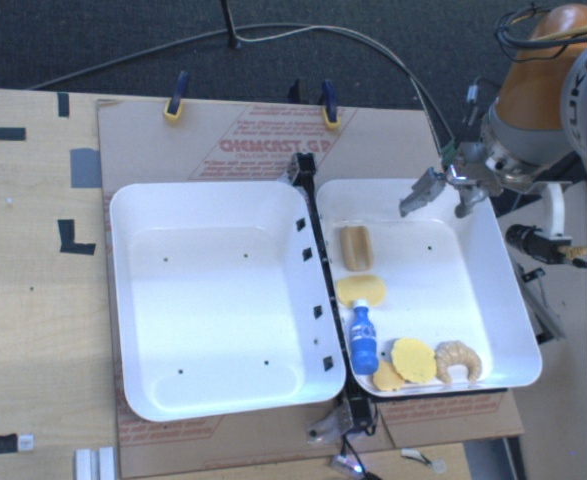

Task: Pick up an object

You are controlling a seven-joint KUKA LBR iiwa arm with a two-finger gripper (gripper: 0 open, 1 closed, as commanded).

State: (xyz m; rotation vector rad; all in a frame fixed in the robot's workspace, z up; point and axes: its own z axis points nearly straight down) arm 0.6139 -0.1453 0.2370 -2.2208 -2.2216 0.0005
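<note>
My gripper [440,200] hangs over the far right corner of the right bin [493,268], fingers spread open with nothing between them. Below and left of it, along the bin's left side, lie a tan bread roll [355,247], a yellow chip-like piece [360,290] and a blue bottle with a white cap [362,340]. At the near edge sit a round yellow piece [413,359], a small orange-yellow piece [386,376] and a pale croissant [458,360]. All the objects are well apart from the gripper.
The left bin [133,268] stands beside the right one, joined by a black divider [318,268]. Blue and yellow clamps [176,98] hold the cardboard sheet at the back. A cable [373,48] runs toward the arm.
</note>
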